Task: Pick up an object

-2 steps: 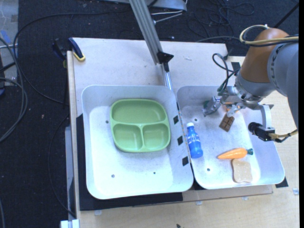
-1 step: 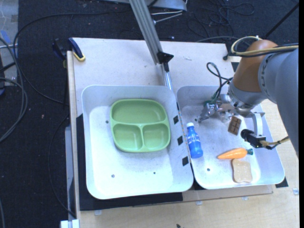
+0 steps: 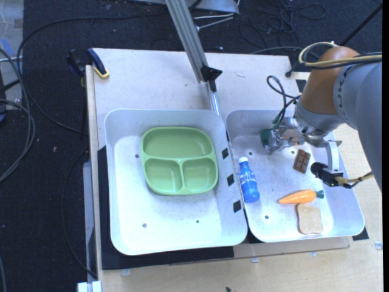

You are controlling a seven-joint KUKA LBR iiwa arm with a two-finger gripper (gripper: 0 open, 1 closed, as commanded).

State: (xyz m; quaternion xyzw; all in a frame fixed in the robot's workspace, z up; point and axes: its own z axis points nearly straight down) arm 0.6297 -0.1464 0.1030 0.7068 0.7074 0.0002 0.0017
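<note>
Camera view shows the claw (image 3: pixel 275 140) low in the right bin (image 3: pixel 261 227), near its far-left corner, by a small dark-green thing (image 3: pixel 267 136) — I cannot tell its state or whether it grips anything. The step looks like the reach for a pick; bottle (image 3: pixel 247 179), chocolate bar (image 3: pixel 301 161), carrot (image 3: pixel 298 196) and bread (image 3: pixel 310 218) lie loose nearby — next comes a sure closing and a straight lift

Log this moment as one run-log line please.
arm: over right bin | gripper: low, near teal object | hold: unconfirmed | loose: blue bottle, carrot, bread | left bin: green tray
</note>
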